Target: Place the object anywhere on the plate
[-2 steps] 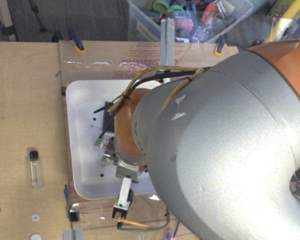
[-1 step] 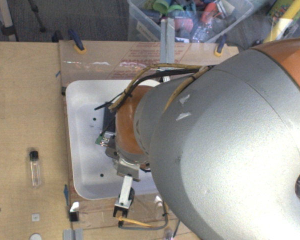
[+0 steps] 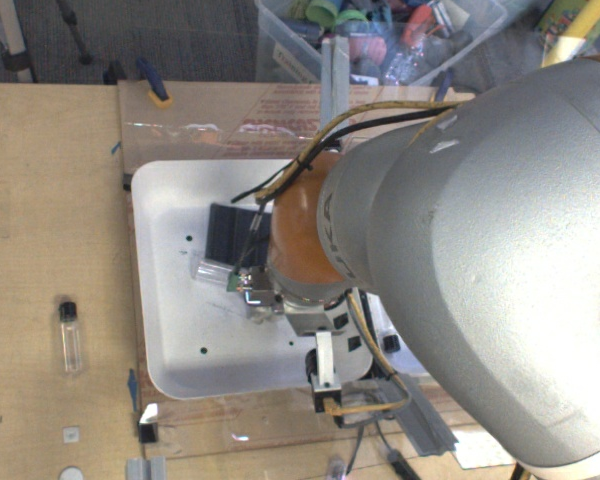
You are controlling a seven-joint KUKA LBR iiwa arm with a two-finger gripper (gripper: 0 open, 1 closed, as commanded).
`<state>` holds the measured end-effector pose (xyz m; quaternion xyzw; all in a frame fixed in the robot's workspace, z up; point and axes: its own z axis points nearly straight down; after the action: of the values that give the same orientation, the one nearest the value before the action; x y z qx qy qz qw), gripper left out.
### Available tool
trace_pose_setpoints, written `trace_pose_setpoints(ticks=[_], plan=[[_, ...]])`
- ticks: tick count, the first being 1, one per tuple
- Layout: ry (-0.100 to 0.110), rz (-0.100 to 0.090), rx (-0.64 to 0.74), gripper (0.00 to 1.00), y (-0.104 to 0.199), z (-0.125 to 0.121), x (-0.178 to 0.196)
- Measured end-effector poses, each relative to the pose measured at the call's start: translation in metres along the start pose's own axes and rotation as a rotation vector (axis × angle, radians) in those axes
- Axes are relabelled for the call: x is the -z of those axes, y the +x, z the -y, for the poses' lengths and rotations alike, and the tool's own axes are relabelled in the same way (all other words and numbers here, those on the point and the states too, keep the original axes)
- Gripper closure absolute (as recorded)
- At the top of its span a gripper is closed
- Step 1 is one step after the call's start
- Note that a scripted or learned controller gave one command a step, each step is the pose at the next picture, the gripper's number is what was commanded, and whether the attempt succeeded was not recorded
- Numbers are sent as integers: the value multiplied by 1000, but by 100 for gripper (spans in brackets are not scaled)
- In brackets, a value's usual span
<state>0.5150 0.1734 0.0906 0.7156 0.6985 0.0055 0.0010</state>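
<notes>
The grey arm [image 3: 480, 258] with its orange band [image 3: 295, 233] reaches in from the right and covers much of the bench. Its black gripper [image 3: 216, 266] hangs low over the middle of the left white bin [image 3: 170, 348], pointing left. A pale, translucent piece sits at the gripper's tip, close to the bin floor. I cannot make out any object between the tips. The arm hides the bin's right side and whatever lies beyond it.
A small clear vial with a dark cap [image 3: 70, 335] lies on the wooden bench left of the bin. A clear storage box of colourful items [image 3: 380, 13] stands at the back. A blue clamp [image 3: 156, 86] sits at the bench's far edge.
</notes>
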Motion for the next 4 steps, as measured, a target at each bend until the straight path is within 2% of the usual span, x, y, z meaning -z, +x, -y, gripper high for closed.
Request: trace_pose_setpoints(ticks=[1,2,3,4], plan=[[25,9,-58,100,55,-89,-1],[2,0,-80,100,52,19,0],[9,10,-425,100,52,15,86],[3,3,127,100,53,-69,-3]])
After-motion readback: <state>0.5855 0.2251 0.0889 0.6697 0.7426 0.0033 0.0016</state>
